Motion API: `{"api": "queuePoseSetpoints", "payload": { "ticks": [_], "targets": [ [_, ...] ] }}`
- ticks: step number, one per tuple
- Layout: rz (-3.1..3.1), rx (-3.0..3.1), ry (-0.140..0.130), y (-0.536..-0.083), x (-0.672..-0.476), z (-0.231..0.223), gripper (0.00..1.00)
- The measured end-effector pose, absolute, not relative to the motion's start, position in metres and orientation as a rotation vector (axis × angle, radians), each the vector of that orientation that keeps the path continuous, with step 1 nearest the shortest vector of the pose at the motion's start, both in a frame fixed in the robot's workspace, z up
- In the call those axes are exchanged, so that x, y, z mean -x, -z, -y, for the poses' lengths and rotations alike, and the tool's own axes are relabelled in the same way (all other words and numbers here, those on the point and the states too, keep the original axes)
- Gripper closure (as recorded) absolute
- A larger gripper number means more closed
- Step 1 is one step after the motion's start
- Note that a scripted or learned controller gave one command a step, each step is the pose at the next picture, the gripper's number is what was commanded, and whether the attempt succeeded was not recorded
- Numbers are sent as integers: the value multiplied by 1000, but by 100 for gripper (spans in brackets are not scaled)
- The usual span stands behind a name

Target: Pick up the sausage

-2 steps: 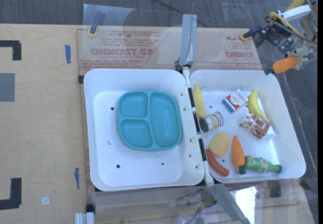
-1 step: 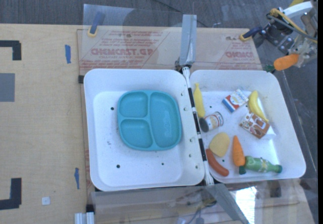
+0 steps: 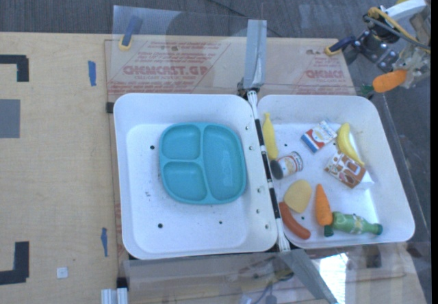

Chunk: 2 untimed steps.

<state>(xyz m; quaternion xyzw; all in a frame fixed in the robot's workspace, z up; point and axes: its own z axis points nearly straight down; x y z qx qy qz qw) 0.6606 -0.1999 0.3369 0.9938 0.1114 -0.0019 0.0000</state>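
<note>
The short reddish-brown plastic sausage (image 3: pixel 294 221) lies on the floor of the right shallow white bin (image 3: pixel 400 179), in its near-left corner, just beside the wall that divides it from the left shallow white bin (image 3: pixel 130 159). Its long axis runs on a slant, from upper left to lower right in the camera view. A pale yellow round chip-like disc (image 3: pixel 298 195) sits touching or just above its upper end, and a small orange plastic carrot (image 3: pixel 321 205) stands close on its right.

The end effector (image 3: pixel 400 42) hangs at the upper right of the view, outside the bins and well apart from the sausage. The sausage therefore lies down and to the left of it, across the whole right bin. An orange band (image 3: pixel 389 81) shows below the wrist hardware. Nothing can be seen held there, and how it is set I cannot tell, as cables and brackets clutter that part.

Judging from this, the grasp calls for a long reach to the near-left corner, closing across the sausage's short width; the dividing wall and the disc leave little room.
</note>
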Motion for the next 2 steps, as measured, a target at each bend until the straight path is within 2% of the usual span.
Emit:
{"api": "queuePoseSetpoints", "payload": {
  "ticks": [1,2],
  "targets": [
    [-318,-3127,5,-332,-654,222,100],
    [-323,-3125,4,-342,-655,220,100]
  ]
}}
